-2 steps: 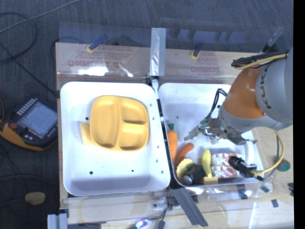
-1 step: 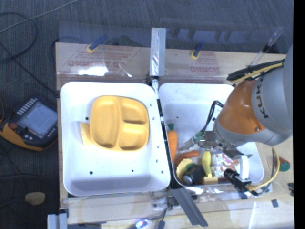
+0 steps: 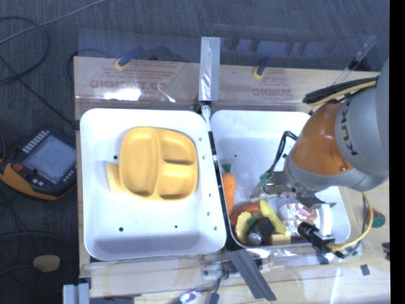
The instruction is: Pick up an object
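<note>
We see the gripper (image 3: 278,192) low in the right bin (image 3: 253,138), over the pile of toy food at the near wall. A yellow banana (image 3: 271,213) lies just beneath and nearer than it, the carrot (image 3: 228,186) to its left by the bin's left wall. Whether the pincer grasps anything, we cannot tell. A yellow divided plate (image 3: 158,162) rests in the left bin (image 3: 101,233).

- One fixed camera, high above the worktop (image 3: 329,81), looking down at a slant.
- Both white bins (image 3: 95,170) in frame; arm (image 3: 342,144) enters from right.
</note>
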Controlling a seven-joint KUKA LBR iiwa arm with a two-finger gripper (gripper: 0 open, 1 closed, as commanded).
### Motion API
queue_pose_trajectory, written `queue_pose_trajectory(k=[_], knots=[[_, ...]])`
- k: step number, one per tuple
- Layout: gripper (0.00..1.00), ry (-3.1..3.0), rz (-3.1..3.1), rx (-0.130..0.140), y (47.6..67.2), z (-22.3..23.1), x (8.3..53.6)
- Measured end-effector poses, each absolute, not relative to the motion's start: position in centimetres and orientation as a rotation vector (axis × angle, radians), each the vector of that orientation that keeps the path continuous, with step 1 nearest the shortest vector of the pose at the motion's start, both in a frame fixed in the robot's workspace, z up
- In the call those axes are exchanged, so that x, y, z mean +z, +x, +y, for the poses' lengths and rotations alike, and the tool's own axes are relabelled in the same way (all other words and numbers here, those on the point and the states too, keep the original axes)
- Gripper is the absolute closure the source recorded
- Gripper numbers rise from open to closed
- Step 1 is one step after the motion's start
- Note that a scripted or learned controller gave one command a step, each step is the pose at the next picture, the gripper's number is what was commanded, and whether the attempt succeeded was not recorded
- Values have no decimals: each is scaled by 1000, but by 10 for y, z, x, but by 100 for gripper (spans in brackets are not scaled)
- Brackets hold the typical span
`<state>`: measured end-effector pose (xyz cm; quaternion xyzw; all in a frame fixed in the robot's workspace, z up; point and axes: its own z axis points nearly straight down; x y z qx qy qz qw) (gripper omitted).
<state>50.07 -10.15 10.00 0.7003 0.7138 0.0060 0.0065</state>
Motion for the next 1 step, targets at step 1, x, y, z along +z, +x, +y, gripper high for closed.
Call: queue_pose_trajectory(k=[1], knots=[[100,2227,2216,-5,518,-38,231]])
